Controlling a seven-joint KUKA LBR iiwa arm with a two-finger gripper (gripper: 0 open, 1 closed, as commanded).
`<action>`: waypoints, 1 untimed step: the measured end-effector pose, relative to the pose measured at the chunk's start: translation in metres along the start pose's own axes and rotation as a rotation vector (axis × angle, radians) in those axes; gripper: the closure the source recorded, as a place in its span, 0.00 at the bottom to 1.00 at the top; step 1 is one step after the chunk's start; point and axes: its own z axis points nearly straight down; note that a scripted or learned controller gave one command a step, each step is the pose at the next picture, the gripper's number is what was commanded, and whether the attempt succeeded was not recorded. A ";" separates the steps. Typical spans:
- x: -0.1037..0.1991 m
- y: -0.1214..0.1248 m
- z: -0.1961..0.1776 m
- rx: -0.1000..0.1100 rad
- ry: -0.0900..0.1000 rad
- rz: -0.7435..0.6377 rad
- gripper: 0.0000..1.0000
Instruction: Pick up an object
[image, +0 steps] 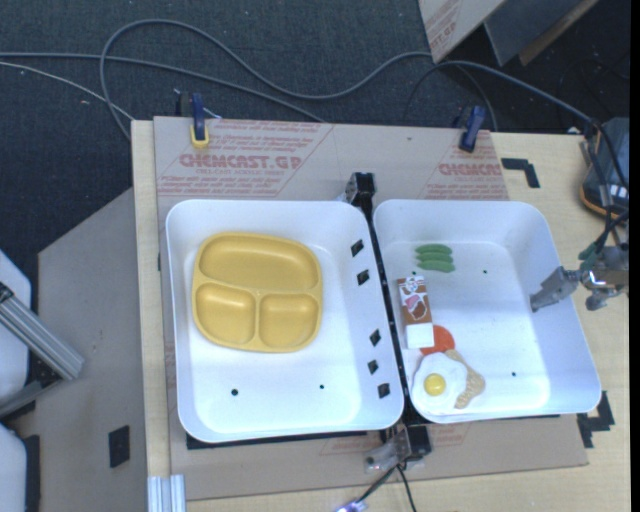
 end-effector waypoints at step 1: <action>-0.005 0.003 0.061 0.005 0.003 0.001 0.00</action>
